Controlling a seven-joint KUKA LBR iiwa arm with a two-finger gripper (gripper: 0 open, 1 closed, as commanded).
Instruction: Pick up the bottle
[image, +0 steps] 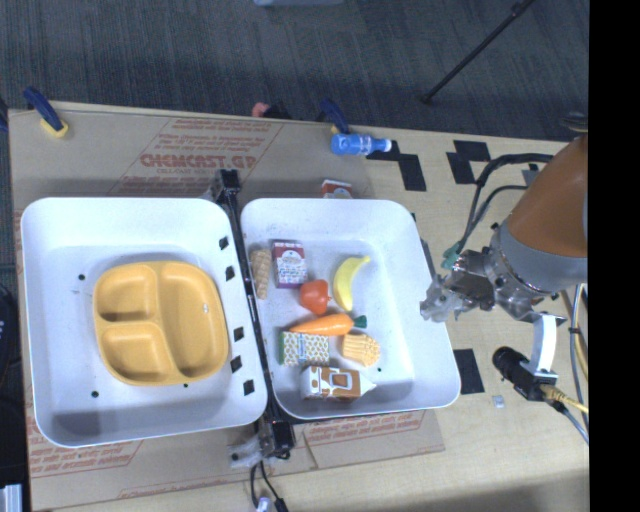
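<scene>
The task looks barely begun. The small blue plastic bottle (358, 145) lies on its side on the cardboard-covered surface (180, 150), beyond the far edge of the right white bin (428, 335) and outside both bins, with nothing touching it. The grey end effector (440, 300) hangs at the right rim of that bin, well apart from the bottle, and nothing is between its fingertips; whether it is spread or closed I cannot tell, as the tips are too small and blurred to read. What remains, as I judge it, is the whole job: travel across to the bottle, descend, close on it and lift.

The left white bin (50, 300) holds a yellow plastic tray with three compartments (160, 322). The right bin holds a crowd of toy foods: a red and white carton (289, 263), a pale ridged biscuit-like piece (262, 272), a yellow banana (348, 280), a red tomato (314, 294), an orange carrot (321, 325), a green patterned packet (304, 348), a yellow corn cob (361, 349), and a brown and white carton (334, 381) lying near the front wall
</scene>
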